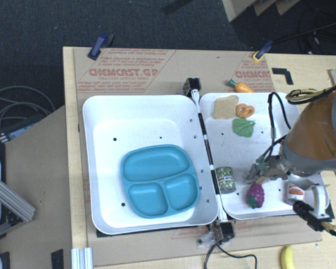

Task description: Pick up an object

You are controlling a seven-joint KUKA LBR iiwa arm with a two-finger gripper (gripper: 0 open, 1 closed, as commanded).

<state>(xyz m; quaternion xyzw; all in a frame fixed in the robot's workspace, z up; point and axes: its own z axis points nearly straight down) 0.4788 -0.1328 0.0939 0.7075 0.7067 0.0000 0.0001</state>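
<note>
- I'm reaching in from the right, my grey arm with its orange band [319,129] hanging over the right bin [280,116].
- My pincer [261,171] sits low over the near part of that bin, pointing toward the divider between the two bins.
- Whether my pincer is spread or pressed together, I cannot tell; the wrist and dark cabling blur it from this height.
- Nothing is visibly caught in it.
- Just below my pincer lies the purple grape bunch [256,195], near the bin's front edge; I can't say for sure that I'm touching it.
- To its left, hard against the divider, sits a small green-labelled can [225,179].
- Farther back in the same bin: a slice of bread [225,106] in the far left corner, a pretzel [245,110] right beside it, and a green leafy piece [243,128] just in front of those two.
- A white and orange item [294,192] rests under my wrist at the near right corner; too hidden to name.
- The left bin [101,116] holds a blue divided plate [159,179], three compartments, lying flat.
- Outside the bins, a small carrot [241,86] lies on the bench behind the right bin, and a banana [287,258] tip peeks in at the front edge.
</note>
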